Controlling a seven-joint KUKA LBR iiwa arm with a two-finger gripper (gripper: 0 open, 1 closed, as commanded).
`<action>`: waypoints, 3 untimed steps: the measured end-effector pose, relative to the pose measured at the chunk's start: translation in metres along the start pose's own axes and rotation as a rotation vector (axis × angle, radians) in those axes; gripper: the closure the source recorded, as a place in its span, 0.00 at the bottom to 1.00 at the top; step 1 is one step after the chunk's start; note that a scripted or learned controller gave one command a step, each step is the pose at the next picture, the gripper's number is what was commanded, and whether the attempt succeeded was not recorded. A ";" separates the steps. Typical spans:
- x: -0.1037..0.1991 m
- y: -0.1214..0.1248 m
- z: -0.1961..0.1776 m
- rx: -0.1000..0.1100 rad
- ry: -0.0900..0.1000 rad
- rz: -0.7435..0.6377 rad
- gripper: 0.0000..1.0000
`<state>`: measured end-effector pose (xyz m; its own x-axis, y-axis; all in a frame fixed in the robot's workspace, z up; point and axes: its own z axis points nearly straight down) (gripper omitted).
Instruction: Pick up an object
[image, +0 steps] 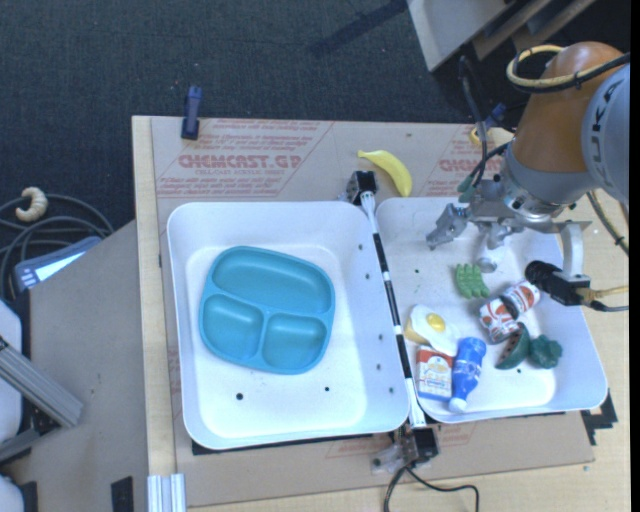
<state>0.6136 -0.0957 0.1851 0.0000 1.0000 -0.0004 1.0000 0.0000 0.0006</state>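
Bench boards carried two white bins; in the right bin (575, 390) the open, empty pincer (470, 228) hung near the far edge, green toy (469, 280) just nearward

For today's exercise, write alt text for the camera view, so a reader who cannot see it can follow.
A grey and orange robot arm's gripper hangs open over the right white bin, above a green toy, a can, a blue bottle and a toy fried egg. The left bin holds a blue divided tray.
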 end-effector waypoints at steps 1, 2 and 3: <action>-0.046 -0.018 0.101 0.003 0.000 0.002 0.00; -0.045 -0.016 0.090 -0.001 0.000 0.001 1.00; 0.031 0.021 -0.024 -0.002 0.001 -0.002 1.00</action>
